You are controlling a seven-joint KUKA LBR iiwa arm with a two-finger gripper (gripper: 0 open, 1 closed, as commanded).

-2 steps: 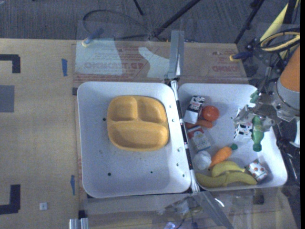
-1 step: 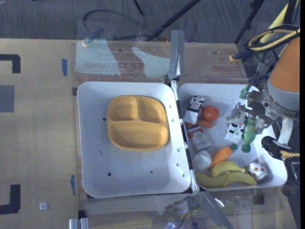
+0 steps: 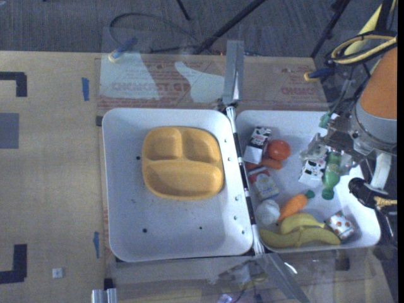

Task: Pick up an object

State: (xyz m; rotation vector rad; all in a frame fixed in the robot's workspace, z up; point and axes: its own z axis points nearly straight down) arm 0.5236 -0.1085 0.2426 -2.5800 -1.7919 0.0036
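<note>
Dark carpet and tripod legs fill the background above a pale wooden bench marked with blue tape, where two white bins sit side by side. Left bin (image 3: 120,188) holds a yellow divided plate (image 3: 182,161) lying flat near its middle. Right bin (image 3: 297,120) is crowded: a tomato (image 3: 278,149), a small carton (image 3: 257,137), a carrot (image 3: 294,204), two bananas (image 3: 302,230) along the near wall, a white round thing (image 3: 267,212), a small printed can (image 3: 341,226) and a green bottle (image 3: 329,177) standing near the far-right side.

The task names no particular object, and the bottle lies closest to the gripper (image 3: 322,150). It looks like a light toy of hard, smooth plastic — likely stiff enough to squeeze, but slippery and easy to tip, being tall and narrow. A hold across the body just below the neck would probably serve best; a pinch at the cap might let it swing. A small white carton (image 3: 310,169) touches or nearly touches it on the left, so the fingers would have little room on that side.

The arm reaches in from the right, its orange band (image 3: 382,87) high at the frame's edge and the grey wrist below it, with the gripper hanging over the bin's right part, just above and beside the bottle. The tool is blurred against the clutter — whether it is wide, narrow or closed on anything cannot be told.
</note>
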